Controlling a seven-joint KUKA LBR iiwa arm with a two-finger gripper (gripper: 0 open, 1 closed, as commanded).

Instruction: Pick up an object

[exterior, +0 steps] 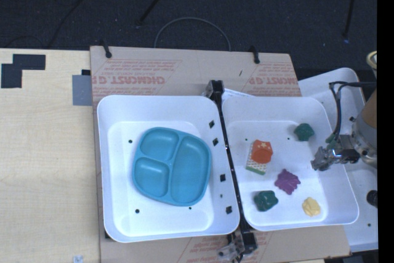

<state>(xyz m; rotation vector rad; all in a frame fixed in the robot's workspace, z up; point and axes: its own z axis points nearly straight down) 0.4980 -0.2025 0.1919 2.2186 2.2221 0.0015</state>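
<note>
The right bin [280,117] holds several small objects: a red-orange block with a pale base [260,155], a purple piece [287,181], a dark green piece [266,200], a yellow piece [311,207] and a teal piece [303,131]. My gripper [322,161] hangs at the bin's right edge, right of the purple piece and below the teal one. Nothing shows between its fingers.
The left bin [117,194] holds a blue divided plate [171,165]. A black divider [225,157] runs between the bins. Cardboard [184,74] lies behind them, a light wooden bench top [43,163] to the left. Cables loop at the arm's wrist [345,108].
</note>
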